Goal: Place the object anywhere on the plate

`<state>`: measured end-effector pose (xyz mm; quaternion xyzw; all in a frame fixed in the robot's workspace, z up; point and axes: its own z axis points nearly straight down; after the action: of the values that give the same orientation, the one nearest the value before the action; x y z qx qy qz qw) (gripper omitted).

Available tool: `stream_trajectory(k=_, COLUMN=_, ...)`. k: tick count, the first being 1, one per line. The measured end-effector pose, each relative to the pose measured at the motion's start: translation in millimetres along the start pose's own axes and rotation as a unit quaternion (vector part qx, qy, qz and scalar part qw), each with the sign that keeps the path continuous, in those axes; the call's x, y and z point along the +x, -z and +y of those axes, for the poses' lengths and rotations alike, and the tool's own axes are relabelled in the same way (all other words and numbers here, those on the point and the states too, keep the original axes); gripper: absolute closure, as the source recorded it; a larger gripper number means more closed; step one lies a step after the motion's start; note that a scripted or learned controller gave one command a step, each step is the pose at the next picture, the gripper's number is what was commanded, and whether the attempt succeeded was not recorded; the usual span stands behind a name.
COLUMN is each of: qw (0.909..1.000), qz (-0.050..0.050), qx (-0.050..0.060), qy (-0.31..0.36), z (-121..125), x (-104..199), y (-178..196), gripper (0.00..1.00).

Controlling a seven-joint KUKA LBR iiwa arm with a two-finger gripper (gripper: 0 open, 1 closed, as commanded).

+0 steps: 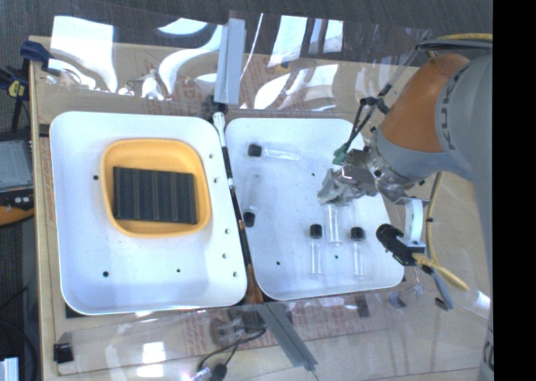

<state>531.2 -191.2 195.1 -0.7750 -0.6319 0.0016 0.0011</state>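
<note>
A yellow plate [156, 157] with a dark ridged middle lies in the left bin [75, 203]. In the right bin [285, 283] lie several clear tubes with black caps. One tube [270, 152] lies near the bin's far edge, and two tubes [316, 249] [358, 252] lie side by side near its front. My gripper [338, 190] hangs low over the right half of this bin. A further clear tube [333, 225] lies just below it, touching or nearly touching it. I cannot make out whether the gripper holds that tube.
A black cap [249, 218] sits by the right bin's left wall. A raised divider [233, 195] separates the two bins. The arm's orange band [423, 107] and grey body cover the bench's right side, with cables trailing near the front right corner.
</note>
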Motion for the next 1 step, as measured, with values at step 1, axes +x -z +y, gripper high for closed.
stream_trajectory(k=1, qw=0.9951, qz=0.001, qx=0.002, qy=0.099, z=-72.8, x=78.4, y=-45.0, gripper=1.0)
